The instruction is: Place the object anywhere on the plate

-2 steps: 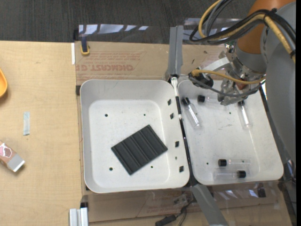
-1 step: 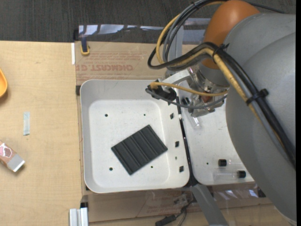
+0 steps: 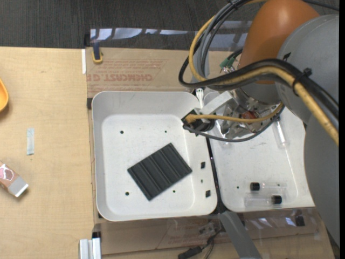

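Note:
A dark ribbed rectangular plate (image 3: 159, 171) lies flat and turned at an angle in the left bin (image 3: 108, 123). My gripper (image 3: 241, 120) hangs over the far left part of the right bin (image 3: 291, 171), mostly hidden under the grey wrist and its cables. A small clear tube-like piece (image 3: 280, 136) lies just right of the gripper on the bin floor. Near the front of that bin rests a clear item with two small black parts (image 3: 264, 194). I see nothing held by the gripper.
Yellow and black cables (image 3: 215, 120) loop from the wrist over the ridge between the bins. Cardboard (image 3: 140, 74) lies behind the bins. On the wooden bench at left sit a small grey strip (image 3: 30, 142), a wrapped item (image 3: 12, 179) and an orange object (image 3: 2, 96).

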`<state>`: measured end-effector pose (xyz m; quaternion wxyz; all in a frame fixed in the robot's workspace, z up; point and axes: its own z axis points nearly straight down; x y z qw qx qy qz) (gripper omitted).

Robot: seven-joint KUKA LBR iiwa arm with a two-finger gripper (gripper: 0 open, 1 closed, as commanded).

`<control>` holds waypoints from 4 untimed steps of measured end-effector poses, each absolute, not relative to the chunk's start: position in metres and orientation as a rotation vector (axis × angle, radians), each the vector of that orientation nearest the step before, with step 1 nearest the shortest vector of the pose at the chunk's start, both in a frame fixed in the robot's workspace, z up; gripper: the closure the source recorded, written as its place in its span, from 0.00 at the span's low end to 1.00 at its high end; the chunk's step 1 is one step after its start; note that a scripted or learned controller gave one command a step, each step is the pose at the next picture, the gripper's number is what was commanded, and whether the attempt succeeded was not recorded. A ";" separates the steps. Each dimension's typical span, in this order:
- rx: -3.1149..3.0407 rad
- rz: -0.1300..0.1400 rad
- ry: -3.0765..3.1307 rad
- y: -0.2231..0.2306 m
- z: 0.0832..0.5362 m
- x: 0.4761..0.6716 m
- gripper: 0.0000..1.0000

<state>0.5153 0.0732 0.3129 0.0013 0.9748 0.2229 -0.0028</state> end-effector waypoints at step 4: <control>2.698 -0.008 1.608 0.089 0.249 0.564 0.00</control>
